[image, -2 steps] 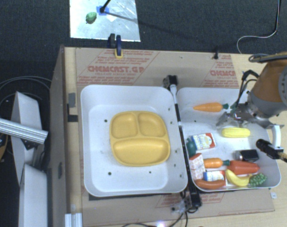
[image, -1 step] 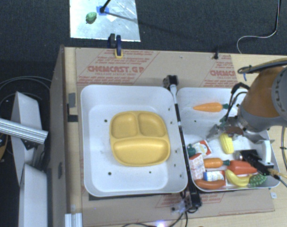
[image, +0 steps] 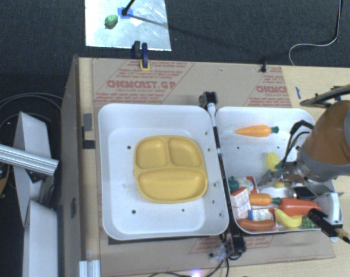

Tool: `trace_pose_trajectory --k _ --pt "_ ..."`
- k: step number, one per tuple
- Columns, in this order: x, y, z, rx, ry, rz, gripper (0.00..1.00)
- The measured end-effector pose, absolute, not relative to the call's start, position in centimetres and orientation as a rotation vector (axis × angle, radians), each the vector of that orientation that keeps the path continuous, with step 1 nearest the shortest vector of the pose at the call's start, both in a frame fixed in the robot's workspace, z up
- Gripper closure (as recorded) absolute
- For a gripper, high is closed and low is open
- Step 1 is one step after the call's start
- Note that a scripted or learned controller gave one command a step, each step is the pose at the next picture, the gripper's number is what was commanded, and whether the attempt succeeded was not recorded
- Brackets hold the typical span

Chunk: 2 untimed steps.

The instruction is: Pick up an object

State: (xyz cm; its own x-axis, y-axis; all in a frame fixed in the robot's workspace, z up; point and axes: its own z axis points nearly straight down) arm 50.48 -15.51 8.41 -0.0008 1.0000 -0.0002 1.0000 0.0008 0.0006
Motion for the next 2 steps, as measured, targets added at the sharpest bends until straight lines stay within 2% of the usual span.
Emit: trace_pose_trajectory --k 1,2 --pt "56.2 -11.8 8.4 2.217 2.222 0.001 0.00" --pt "56.3 -11.7 9.5 2.215 2.225 0.002 1.00"
